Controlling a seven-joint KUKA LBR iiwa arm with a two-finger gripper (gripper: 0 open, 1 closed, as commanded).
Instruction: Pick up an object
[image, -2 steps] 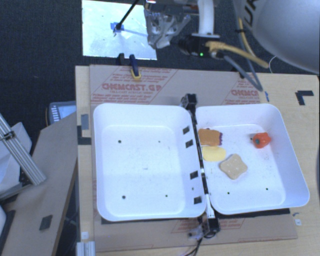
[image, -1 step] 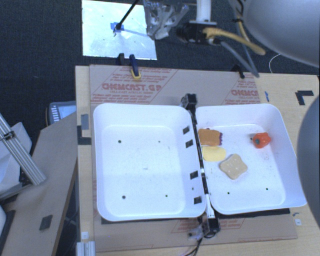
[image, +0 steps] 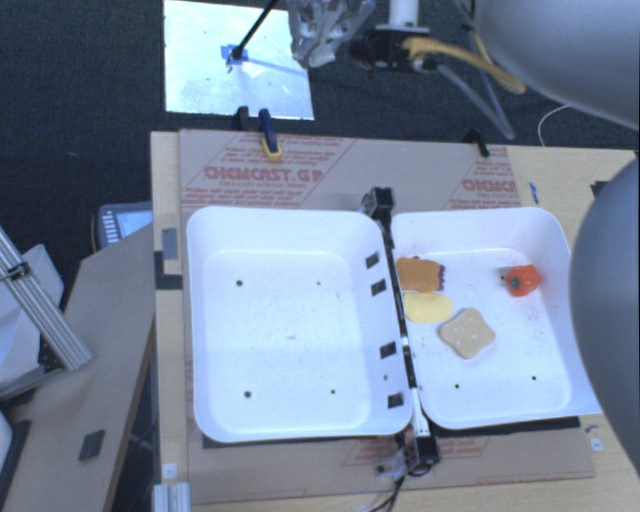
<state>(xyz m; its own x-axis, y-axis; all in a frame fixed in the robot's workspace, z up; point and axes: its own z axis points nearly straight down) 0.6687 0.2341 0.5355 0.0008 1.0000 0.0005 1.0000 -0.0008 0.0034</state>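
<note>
Toast (image: 467, 333): in the right bin (image: 545, 225), beside the yellow slice (image: 427, 308). Looks light, stiff, flat.
Hold: pinch its two side edges.
Gripper (image: 318, 38): up high, past the bins; can't tell its state.

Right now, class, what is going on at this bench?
A grey robot arm hangs above two white bins. Its end effector sits at the top of the view, past the bench's far edge, with nothing seen in it. The right bin holds four small things: an orange-brown piece, a yellow disc, a tan toast-like piece and a red-orange item. No pick has begun yet.
</note>
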